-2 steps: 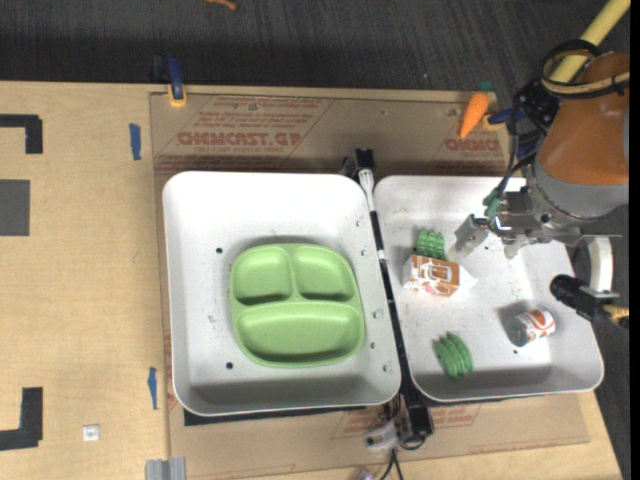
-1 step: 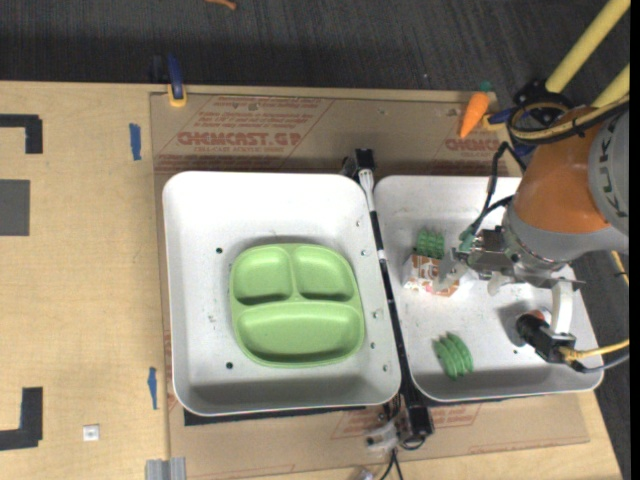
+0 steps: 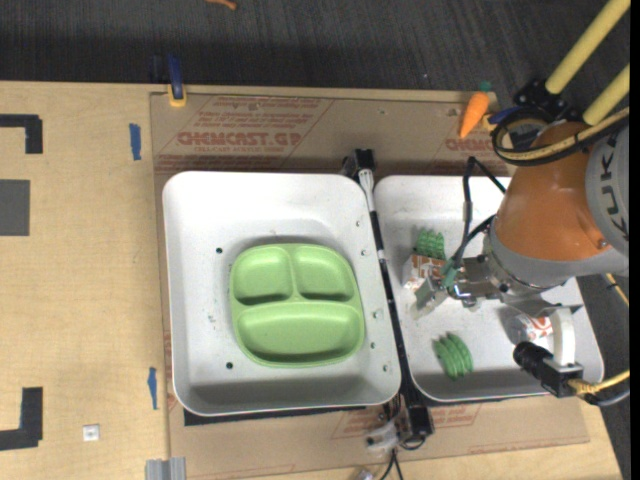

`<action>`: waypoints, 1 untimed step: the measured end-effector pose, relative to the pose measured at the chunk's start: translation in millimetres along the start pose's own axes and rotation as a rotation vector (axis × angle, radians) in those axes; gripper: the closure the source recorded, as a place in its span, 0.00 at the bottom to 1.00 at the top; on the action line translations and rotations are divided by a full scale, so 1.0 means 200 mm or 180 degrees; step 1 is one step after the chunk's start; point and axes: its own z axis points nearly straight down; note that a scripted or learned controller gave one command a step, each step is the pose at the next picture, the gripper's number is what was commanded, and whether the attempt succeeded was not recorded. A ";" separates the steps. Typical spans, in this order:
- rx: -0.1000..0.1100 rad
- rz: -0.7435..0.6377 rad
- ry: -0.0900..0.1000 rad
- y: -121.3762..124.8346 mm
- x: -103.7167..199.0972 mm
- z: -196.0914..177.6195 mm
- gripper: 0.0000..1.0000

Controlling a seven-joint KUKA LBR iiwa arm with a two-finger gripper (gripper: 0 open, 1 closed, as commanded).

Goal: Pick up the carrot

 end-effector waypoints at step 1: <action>-0.0012 0.0808 -0.0003 0.00 0.28 0.00 0.00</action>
